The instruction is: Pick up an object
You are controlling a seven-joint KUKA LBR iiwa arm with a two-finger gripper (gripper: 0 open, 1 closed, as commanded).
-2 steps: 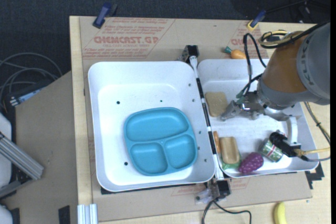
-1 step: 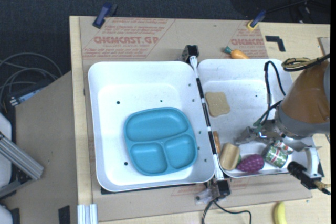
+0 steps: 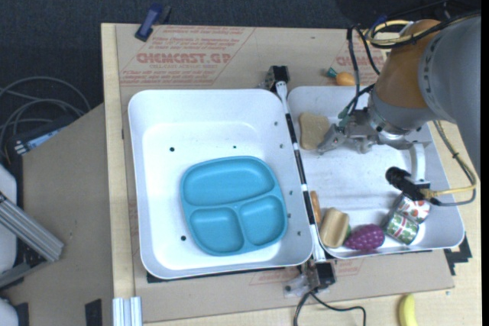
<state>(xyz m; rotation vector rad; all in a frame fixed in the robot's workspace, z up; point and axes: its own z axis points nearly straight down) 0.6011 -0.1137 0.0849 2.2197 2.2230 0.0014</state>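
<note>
So from my end there are two shallow white plastic bins on the bench: left bin and right bin, glossy with rounded corners, sitting side by side and clipped together along the middle seam. Under them is a flat brown cardboard sheet with red print on it.

The left bin holds one thing, a smooth blue plastic tray, oval-ish with three compartments moulded in.

The right bin has four loose objects that I can count. One tan, spongy-looking chunk sits up near the seam in the top part of the bin. Along the bottom edge, centre-right of the frame: one beige bread-like piece, one bumpy purple grape cluster touching it, and one small cylindrical can with a green and red label, tipped on its side just right of the grapes.

The arm comes in from the upper right, fat grey link with the orange band, bent down over the top half of the right bin. The gripper is low in the bin, just right of the tan chunk, metal linkage splayed out. I honestly can't tell whether the claw is released or clenched from this angle.
</note>
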